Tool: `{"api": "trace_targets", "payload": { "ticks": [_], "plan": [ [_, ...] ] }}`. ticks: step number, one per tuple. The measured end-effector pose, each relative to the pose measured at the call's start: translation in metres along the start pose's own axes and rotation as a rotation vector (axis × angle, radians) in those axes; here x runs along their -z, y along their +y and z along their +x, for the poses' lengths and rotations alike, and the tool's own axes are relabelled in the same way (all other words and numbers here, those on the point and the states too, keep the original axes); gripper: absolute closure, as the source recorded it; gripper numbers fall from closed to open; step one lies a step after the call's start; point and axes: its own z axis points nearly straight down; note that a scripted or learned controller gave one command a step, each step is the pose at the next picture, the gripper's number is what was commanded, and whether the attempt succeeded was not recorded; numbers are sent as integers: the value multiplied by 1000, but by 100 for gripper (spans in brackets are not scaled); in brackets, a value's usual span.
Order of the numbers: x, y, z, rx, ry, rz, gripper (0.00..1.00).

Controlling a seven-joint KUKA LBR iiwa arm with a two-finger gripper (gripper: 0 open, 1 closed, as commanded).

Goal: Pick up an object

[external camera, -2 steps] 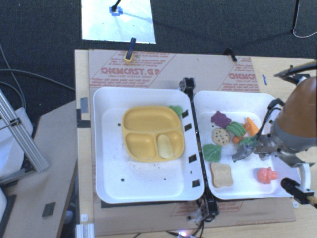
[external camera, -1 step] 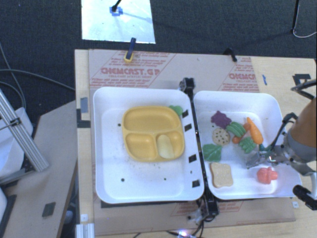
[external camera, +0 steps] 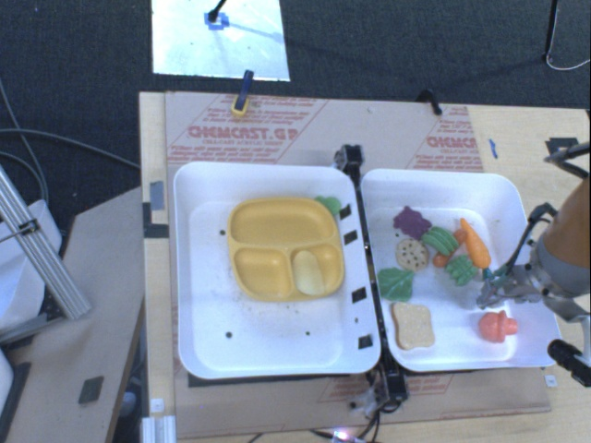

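Note:
The right bin [external camera: 434, 181] holds several toy foods: a purple grape bunch [external camera: 411, 221], a round cookie [external camera: 411, 254], a green leaf [external camera: 397, 283], a slice of toast [external camera: 413, 326], green vegetables [external camera: 441, 241], an orange carrot [external camera: 475, 242] and a red piece [external camera: 497, 326]. My gripper [external camera: 492, 290] hangs low in this bin near its right side, just above the red piece and below the carrot. I see nothing held in it.
The left bin [external camera: 199, 247] holds a yellow divided plate [external camera: 282, 247] with a pale yellow item [external camera: 312, 272] in one compartment and a green piece [external camera: 329, 205] at its upper right corner. A black clip strip [external camera: 362, 247] joins the bins.

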Motion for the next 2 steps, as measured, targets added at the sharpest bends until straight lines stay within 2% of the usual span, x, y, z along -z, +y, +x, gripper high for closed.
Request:
{"api": "trace_targets", "payload": {
  "ticks": [1,2],
  "plan": [
    [-15,-1,0,0,1,3,100],
    [-14,65,1,7,-2,-5,100]
  ]
}}
